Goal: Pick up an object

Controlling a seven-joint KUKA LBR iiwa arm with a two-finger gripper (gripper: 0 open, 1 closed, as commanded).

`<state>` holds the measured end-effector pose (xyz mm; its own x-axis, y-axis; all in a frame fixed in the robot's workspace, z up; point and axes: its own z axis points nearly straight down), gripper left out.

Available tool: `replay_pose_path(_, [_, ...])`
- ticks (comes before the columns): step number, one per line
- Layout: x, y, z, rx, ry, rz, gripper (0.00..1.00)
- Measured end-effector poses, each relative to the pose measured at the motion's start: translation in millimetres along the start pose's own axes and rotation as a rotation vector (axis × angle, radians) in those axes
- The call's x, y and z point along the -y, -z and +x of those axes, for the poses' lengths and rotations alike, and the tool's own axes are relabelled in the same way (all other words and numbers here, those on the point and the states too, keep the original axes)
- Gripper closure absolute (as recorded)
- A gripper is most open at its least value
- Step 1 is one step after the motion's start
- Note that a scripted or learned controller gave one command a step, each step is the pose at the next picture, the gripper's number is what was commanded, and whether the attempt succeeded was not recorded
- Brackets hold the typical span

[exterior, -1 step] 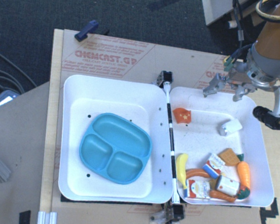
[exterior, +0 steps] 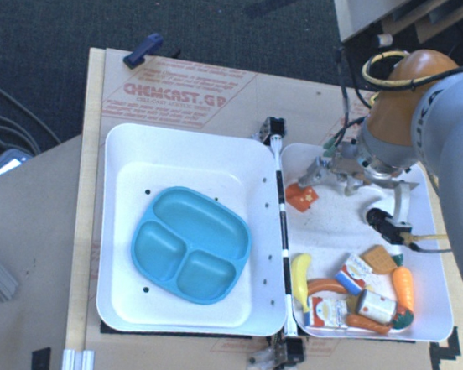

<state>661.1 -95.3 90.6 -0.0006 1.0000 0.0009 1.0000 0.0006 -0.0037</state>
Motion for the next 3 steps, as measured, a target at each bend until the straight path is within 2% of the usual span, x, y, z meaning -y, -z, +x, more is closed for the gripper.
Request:
replay_pose_path(1, [-1.4, 11.7, 0.2, 0.001, 0.0, -0.004, 1.0])
replay_pose_path(2, [-1.2, 11.5, 0.1, 0.001, 0.0, -0.003, 0.0])
replay_pose_path(3, [52.9, -6.7, 2.3, 0.0, -0.001, -0.001, 0.0])
